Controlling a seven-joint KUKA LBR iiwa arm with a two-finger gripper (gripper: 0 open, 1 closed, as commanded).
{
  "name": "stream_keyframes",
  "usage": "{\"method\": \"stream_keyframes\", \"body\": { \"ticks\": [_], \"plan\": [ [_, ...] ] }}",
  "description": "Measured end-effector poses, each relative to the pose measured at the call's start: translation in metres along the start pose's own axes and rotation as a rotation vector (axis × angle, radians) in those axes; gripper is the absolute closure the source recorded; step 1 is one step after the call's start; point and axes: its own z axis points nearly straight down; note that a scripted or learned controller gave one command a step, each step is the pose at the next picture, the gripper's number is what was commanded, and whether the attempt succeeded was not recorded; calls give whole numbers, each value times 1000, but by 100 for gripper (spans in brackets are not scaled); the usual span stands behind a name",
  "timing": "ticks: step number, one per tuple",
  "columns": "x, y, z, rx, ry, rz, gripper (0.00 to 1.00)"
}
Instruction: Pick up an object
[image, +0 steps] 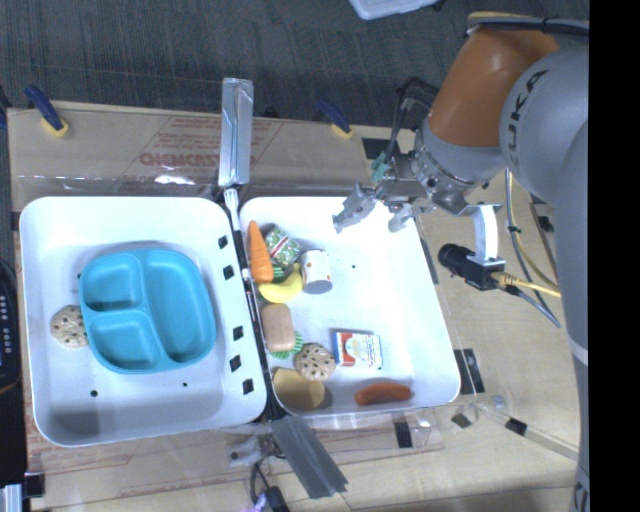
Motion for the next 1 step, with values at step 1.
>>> {"method": "stream_keyframes", "body": {
  "ticks": [1],
  "plan": [
    [-15,27,166,-13,-3,-10,0]
  ]
}}
